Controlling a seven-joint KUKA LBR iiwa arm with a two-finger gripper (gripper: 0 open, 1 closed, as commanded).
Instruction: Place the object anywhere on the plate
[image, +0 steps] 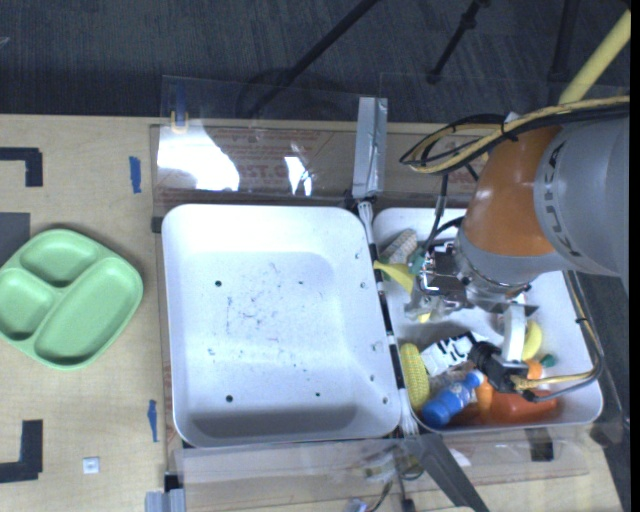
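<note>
The green divided plate (68, 297) lies on the wooden bench at the far left, outside both bins. My gripper (438, 296) is low inside the right bin (585, 400), under the arm's orange band, among a pile of toys. Around it lie a yellow corn cob (413, 372), a blue bottle (447, 400), an orange-red piece (512, 404), a small banana (534, 340), a yellow piece (394, 272) and a black-and-white item (450, 350). The wrist hides the gripper's tip, so nothing can be seen in its grasp.
The left bin (265, 300) sits between the plate and the right bin. A clear plastic wall (260, 160) stands behind it, and a grey post (368, 150) rises at the divider. Cables (450, 150) loop above the arm.
</note>
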